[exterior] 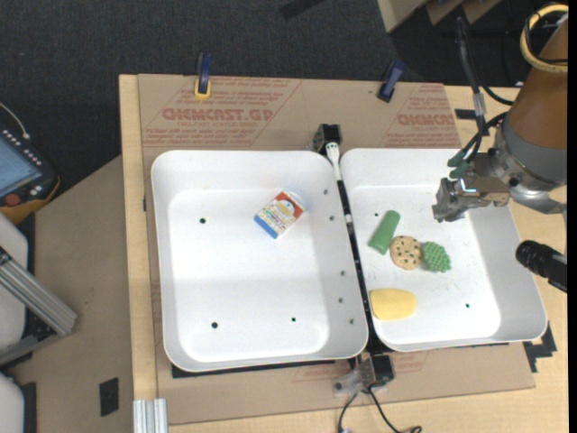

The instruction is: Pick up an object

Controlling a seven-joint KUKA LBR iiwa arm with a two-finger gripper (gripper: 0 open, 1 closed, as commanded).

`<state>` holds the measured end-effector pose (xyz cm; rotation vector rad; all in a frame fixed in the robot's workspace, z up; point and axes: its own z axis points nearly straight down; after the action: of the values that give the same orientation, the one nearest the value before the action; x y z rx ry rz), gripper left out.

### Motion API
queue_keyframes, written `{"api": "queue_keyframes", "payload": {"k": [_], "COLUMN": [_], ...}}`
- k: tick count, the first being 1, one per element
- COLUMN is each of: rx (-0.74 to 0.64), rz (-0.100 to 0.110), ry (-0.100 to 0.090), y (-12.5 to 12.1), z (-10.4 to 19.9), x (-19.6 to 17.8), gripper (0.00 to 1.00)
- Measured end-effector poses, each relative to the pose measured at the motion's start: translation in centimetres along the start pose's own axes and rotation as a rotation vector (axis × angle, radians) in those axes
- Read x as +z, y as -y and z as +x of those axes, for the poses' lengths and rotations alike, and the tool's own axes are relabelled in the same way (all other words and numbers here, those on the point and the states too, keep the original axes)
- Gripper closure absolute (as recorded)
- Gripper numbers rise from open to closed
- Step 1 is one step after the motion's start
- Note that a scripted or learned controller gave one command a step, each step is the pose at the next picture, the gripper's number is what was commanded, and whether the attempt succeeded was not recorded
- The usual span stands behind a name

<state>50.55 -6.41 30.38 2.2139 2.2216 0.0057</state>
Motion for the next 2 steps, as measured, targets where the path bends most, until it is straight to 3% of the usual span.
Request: {"api": "queue_keyframes", "payload": {"k": [1,2], "rx": [0.005,-0.002], "rz": [0.012,0.002], "ry": [-0.003,-0.001], "y": [2.8,2.6], "z": [-0.6,4.4], "x": [6.0,3.7], "gripper": [1.0,1.0]}}
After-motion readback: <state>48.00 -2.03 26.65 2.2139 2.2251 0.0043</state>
